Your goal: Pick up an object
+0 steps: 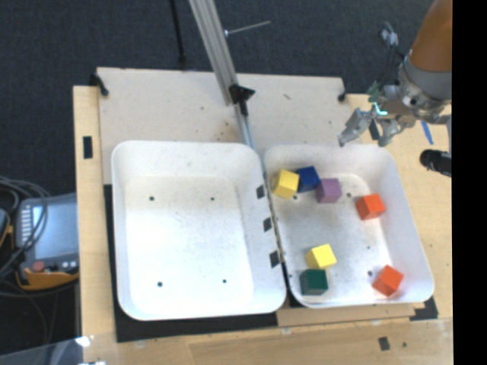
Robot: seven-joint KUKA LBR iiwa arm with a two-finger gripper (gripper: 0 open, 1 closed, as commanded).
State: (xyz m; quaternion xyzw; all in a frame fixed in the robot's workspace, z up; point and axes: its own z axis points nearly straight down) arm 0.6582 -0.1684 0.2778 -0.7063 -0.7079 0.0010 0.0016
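My gripper [367, 131] hangs above the far edge of the right bin [407, 226], its two grey fingers spread open with nothing between them. Below it in the right bin lie several small blocks. A yellow block [287, 182], a blue block [308, 177] and a purple block [329, 190] cluster near the bin's far left. An orange block [370, 206] sits toward the right. Nearer the front are a second yellow block [321, 256], a green block [313, 281] and another orange block [388, 280].
The left bin [133, 226] stands beside the right one. A slanted metal pole [217, 48] rises from between the bins' far ends. A grey device with cables [42, 238] sits off the bench's left side.
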